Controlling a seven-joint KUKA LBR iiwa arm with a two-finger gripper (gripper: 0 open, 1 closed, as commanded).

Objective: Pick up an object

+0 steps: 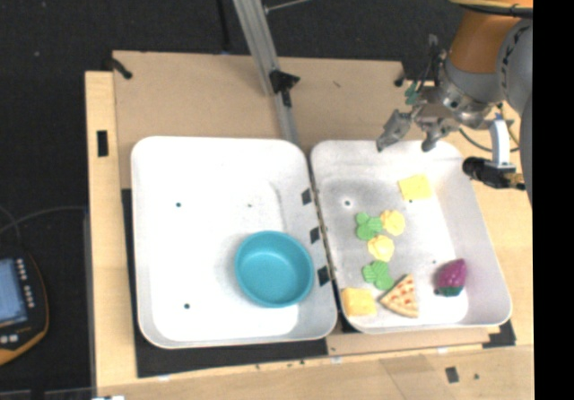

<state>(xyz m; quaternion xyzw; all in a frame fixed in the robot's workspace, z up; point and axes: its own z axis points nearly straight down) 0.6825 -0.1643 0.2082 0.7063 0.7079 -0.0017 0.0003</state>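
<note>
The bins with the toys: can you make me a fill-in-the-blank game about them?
1. The blue bowl sits in the ____ bin.
2. The pizza slice lies in the ____ bin.
3. The colour of the grapes is ____.
4. The hand hovers over the right bin's far edge, and the toy nearest to it is the yellow ____.

Missing words: left; right; purple; square

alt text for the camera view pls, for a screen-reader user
The gripper hangs open over the far edge of the right bin, holding nothing. That bin has small toy foods: a yellow square, green and yellow pieces, a pizza slice, a purple piece. The left bin holds a blue bowl.
</note>
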